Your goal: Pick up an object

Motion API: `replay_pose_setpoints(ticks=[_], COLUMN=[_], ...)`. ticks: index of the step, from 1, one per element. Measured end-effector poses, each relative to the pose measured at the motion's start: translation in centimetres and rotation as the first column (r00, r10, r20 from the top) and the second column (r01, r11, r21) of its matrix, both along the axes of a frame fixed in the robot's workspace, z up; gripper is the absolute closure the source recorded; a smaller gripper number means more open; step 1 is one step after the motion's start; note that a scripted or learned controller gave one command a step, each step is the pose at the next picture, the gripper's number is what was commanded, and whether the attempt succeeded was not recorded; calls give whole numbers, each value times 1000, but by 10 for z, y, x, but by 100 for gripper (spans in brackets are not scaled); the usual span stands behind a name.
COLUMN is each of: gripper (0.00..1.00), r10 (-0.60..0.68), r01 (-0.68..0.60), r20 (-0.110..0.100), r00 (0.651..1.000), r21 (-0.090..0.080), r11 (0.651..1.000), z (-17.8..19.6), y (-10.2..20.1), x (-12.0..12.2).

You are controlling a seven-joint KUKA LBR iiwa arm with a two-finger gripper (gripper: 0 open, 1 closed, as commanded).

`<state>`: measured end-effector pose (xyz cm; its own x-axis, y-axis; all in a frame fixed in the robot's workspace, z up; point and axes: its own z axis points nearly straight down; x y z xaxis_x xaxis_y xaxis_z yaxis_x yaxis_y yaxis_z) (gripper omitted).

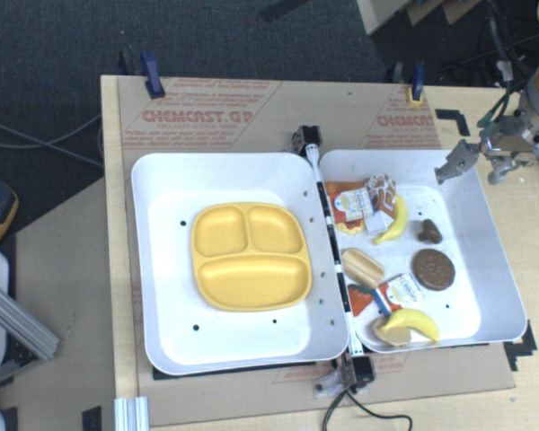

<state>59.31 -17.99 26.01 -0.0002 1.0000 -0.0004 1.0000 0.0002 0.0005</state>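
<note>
Hovering at the upper right corner of the right bin (485, 241), above its far rim: the tool (476, 162), fingers spread wide with nothing between them. One grey finger (455, 163) reaching left over the bin's corner, the other close to the wrist at the picture's right edge.

Lying in the right bin, all well apart from the tool: a small snack packet (357, 203) with a brown-and-white item (382, 189) touching it near the upper left; a yellow banana (393, 221) curving just below and right of those; a small dark brown lump (428, 232) to the banana's right; a round chocolate cookie (433, 268) below the lump. Further down, a tan bread roll (363, 266) against the bin's left wall, a red-and-blue wrapper (388, 295) under it, and a second banana (408, 326) at the lower edge, touching the wrapper.

Sitting in the middle of the left bin (162, 241): a yellow divided plate (250, 256) with three compartments, two small at the top and one wide below.

Resting side by side on a brown-papered table (207, 115), both bins, walls touching along the middle, with blue clamps (150, 74) at the table's far edge.
</note>
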Motion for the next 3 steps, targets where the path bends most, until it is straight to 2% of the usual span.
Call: replay_pose_setpoints(ticks=[1,2,3], gripper=[0,0,0], r10=[5,-1,4], r01=[-5,1,-3], r20=[-1,16,20], r00=[1000,1000,1000], r21=[0,-6,-4], r11=[1000,1000,1000], z=[-104,-146,-159], y=[19,34,26], x=[65,47,25])
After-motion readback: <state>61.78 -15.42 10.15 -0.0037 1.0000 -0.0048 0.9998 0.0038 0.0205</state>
